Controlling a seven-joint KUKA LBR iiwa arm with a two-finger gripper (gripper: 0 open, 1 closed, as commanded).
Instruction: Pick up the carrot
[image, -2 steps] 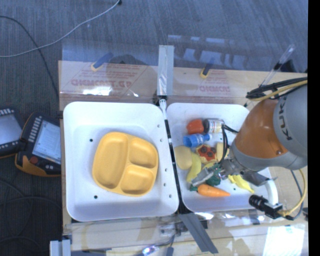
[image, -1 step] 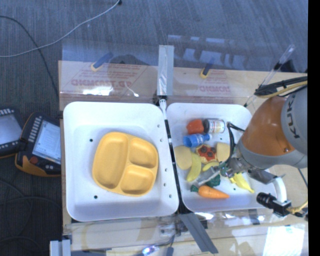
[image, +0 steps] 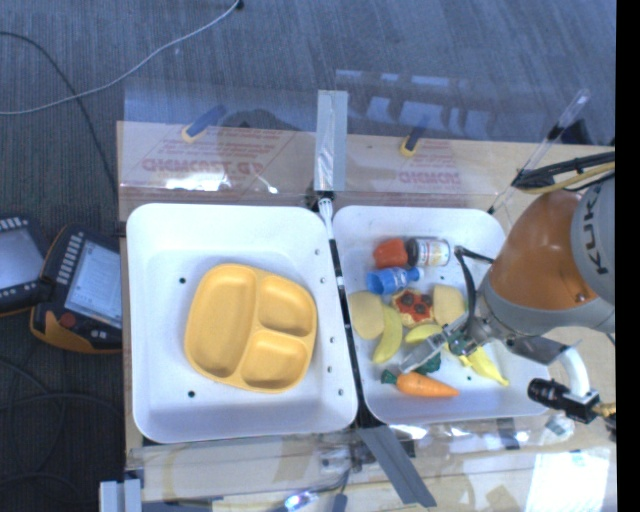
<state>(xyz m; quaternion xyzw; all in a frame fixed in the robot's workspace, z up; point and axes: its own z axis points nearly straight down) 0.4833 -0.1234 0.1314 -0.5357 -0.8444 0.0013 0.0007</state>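
Carrot (image: 425, 385) lies near right bin's (image: 495, 405) front wall, pincer (image: 440, 352) seemingly just above.

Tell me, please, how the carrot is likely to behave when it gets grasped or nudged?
The carrot looks like smooth moulded plastic, so probably stiff, light and a little slippery. Its tapered, rounded body lies flat in the right bin, so a sideways push would likely roll or pivot it.
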